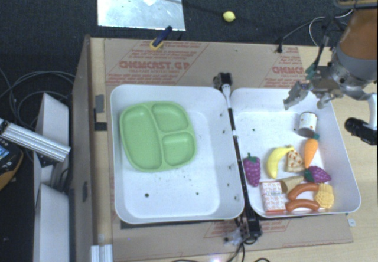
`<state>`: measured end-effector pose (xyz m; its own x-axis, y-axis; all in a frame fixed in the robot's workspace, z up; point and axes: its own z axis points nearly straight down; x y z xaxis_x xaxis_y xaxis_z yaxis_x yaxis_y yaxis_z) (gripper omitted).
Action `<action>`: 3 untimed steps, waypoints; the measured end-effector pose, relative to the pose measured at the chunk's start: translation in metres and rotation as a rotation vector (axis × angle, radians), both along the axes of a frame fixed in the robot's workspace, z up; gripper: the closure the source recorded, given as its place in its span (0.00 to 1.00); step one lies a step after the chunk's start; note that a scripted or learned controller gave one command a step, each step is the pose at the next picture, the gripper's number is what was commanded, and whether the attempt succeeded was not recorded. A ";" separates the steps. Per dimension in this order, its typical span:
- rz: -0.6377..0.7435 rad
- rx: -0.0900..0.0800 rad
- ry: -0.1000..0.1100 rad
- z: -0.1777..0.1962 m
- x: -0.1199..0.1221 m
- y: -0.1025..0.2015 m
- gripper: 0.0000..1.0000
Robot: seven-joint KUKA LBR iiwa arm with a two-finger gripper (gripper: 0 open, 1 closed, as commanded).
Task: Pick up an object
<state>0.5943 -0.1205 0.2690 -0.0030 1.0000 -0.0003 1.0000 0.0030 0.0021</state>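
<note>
Camera view: claw (309, 94) spread wide, holding nothing, above right white bin (260, 114); small silver can (306, 123) just below; toy food cluster near orange carrot (310, 152).

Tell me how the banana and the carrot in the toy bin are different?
The banana is yellow and curved; the carrot is orange, straight and tapers to a point. The banana looks fatter than the slim carrot. The banana lies nearer the bin's middle; the carrot lies closer to its right wall, just below the small can. Both are toy foods lying in the right bin.
</note>
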 end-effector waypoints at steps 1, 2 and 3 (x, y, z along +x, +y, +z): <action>-0.002 0.001 0.005 -0.114 -0.015 -0.008 0.00; -0.001 -0.003 -0.012 -0.180 -0.042 -0.002 0.00; -0.002 -0.010 -0.020 -0.168 -0.040 -0.005 1.00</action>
<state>0.5546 -0.1255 0.1009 -0.0006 0.9999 -0.0106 0.9998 0.0009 0.0218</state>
